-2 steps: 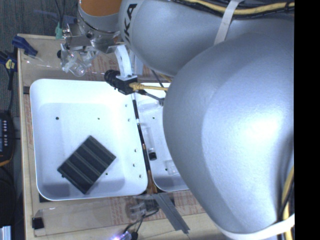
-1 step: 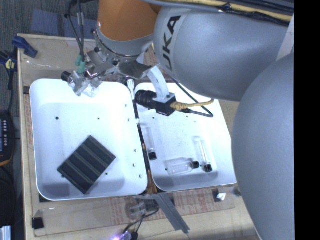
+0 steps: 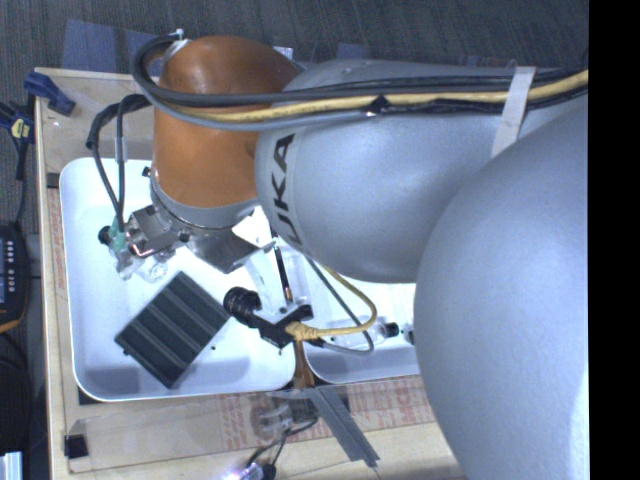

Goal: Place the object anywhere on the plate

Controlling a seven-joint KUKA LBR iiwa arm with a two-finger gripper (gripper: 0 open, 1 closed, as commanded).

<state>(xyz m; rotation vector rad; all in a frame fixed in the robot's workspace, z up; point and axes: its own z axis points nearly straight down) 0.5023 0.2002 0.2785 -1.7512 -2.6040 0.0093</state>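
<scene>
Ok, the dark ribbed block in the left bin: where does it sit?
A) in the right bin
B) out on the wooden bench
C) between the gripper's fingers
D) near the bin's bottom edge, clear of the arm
D: the dark ribbed block lies flat in the left bin, toward its lower wall, below the arm's orange band.

arm (image 3: 440, 228) grey, orange band (image 3: 205, 118) near wrist (brownish in shade). bins (image 3: 80, 268) white. ridged block (image 3: 172, 328) in left bin black, parallel grooves. cables (image 3: 330, 98) black and yellow along arm. bench (image 3: 45, 148) pale tan wood; printed red lettering on strip (image 3: 390, 403) at near edge. floor (image 3: 400, 8) dark grey.
</scene>
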